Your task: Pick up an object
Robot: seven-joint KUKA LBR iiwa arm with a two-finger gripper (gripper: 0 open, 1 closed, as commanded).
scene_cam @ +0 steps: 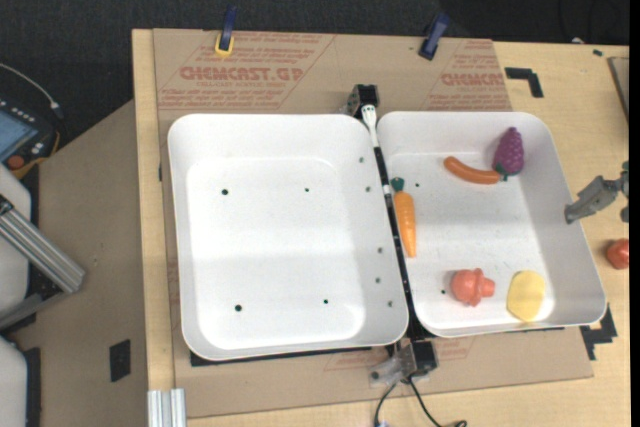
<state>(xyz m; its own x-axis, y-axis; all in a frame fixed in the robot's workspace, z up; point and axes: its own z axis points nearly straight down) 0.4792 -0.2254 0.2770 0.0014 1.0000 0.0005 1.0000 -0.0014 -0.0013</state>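
Nearest the camera, along the front wall of the right bin [560, 317], sit a yellow lemon-like toy [526, 295] and, just beside it on the left, a reddish-pink toy [471, 286]. Both look like light, stiff, smooth plastic, likely a bit slippery; the lemon's rounded middle seems the safest place to close on. Farther back, a toy carrot [404, 222] lies lengthwise against the divider between the right bin and the left bin [185, 215], so its wall side would be awkward to reach; across its narrow body is the better hold. Beyond it, an orange sausage-shaped toy [471, 172] rests near the far wall, touching or nearly touching a purple grape bunch [509, 151], whose bumpy surface should give good purchase. At the right edge, over the desk [600, 95], the gripper [596, 198] hovers just outside the bin's right wall, apart from every toy, holding nothing; whether it stands wide or narrow I cannot tell.
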